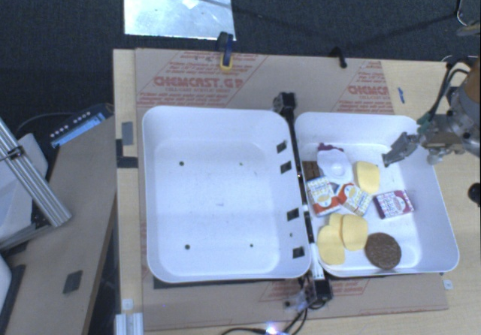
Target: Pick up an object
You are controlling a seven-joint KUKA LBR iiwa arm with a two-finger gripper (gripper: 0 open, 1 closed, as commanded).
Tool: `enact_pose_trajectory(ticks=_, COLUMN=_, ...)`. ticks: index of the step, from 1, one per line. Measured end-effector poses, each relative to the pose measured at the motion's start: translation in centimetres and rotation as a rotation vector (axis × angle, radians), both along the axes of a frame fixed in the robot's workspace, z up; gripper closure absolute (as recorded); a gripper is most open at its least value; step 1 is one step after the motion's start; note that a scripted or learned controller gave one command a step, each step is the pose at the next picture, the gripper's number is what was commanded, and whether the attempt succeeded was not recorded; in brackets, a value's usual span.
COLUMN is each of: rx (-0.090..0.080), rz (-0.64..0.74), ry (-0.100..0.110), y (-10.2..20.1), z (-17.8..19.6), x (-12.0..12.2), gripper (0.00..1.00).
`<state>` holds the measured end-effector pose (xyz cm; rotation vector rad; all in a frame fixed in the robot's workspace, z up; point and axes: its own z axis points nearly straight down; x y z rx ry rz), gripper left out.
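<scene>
A: Where does the hand (396, 152) sit?
B: Over the upper right part of the right bin (443, 239), reaching in from the right. It looks slightly parted with nothing between its fingers, above the bin floor.

A: Contents of that bin?
B: All in its left and lower half. A white cup (333, 161) at the top, a pale yellow block (367, 176) just right of it. Below, two printed packets (337, 195) side by side, and a dark red packet (393, 204) to their right. Lowest: two yellow discs (342, 236) overlapping, and a brown round cookie (382, 250) beside them.

A: Nearest to the hand?
B: The yellow block, below and left, apart from it.

A: Left bin (218, 191)?
B: White floor, on the worktop (124, 251).
</scene>
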<state>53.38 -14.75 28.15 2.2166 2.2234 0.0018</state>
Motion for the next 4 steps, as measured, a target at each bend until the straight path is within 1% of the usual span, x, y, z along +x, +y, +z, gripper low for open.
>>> enact_pose_trajectory(ticks=1, rx=0.004, rz=-0.003, ry=0.002, y=0.3, z=-19.6, x=2.1, gripper=0.00)
enact_pose_trajectory(ticks=2, rx=-0.001, rz=-0.004, ry=-0.016, y=-1.1, z=-19.1, x=-4.3, gripper=0.00)
enact_pose_trajectory(ticks=3, rx=-0.003, rz=-0.005, ry=-0.016, y=5.2, z=-19.2, x=2.5, gripper=0.00)
enact_pose_trajectory(ticks=4, rx=-0.002, rz=0.000, ry=-0.018, y=5.4, z=-18.0, x=2.7, gripper=1.00)
